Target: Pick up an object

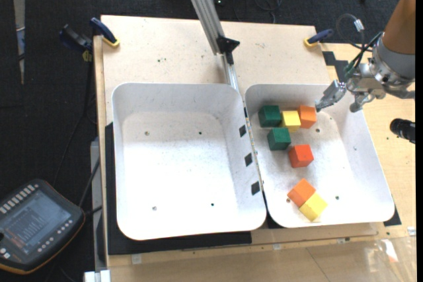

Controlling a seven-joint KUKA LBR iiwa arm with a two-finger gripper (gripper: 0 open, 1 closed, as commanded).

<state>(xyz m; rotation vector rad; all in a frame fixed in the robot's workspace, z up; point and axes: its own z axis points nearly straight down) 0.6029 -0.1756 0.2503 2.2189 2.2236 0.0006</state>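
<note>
Nearest the desk's front edge, a yellow block [313, 207] touches an orange block [302, 191]; both are judged light, rigid, best gripped across flat sides. The claw [345, 98] is seen released, grasping nothing.

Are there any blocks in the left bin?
No, the blocks all lie in the right bin.

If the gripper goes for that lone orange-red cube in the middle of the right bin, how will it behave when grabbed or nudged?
The orange-red cube looks rigid with flat faces, so it should probably slide rather than roll on the right white bin floor. It sits apart from the green cube, likely leaving finger room. Its small size suggests it is light.
</note>
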